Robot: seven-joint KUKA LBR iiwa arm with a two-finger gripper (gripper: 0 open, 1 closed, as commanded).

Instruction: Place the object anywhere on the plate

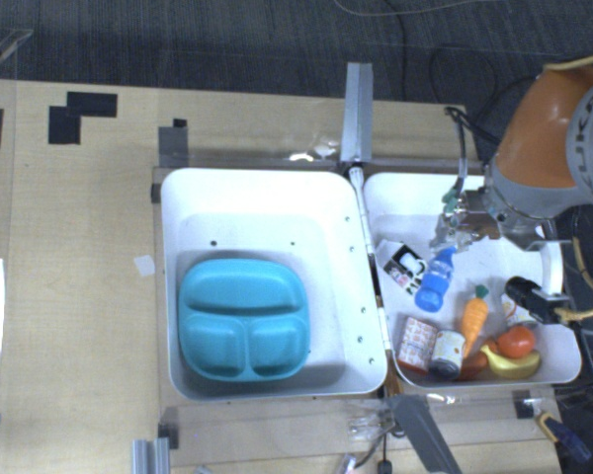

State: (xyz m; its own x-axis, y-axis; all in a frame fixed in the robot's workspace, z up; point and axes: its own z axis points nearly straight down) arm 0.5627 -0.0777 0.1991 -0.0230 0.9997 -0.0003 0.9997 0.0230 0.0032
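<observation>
Over the right bin (400,200), toward the right of the frame, hovering with the gripper (459,221) just above the upper end of the blue bottle (434,284) — judging that bottle to be the likeliest object, lying tilted on the bin floor and not lifted. Not managing to read the claw's state: too small and too blurred against the white to call it spread or pressed together, and seeing nothing pinched in it.

Risking a fair bit from here. Coming down onto a rounded, tilted bottle and possibly sending it rolling or squirting sideways. Crowding the black-and-white card (403,265) just beside it on the left and the carrot (472,316) near its lower right, so perhaps nudging or catching a neighbour instead. Facing the wall between the bins on any carry to the blue plate (242,314), sitting well apart in the left bin (237,205) at lower left — a loose grip possibly dropping the load short.

Reaching in from the right edge, orange band (539,131) high at upper right, wrist bending down and leftward into the bin's upper half.
</observation>
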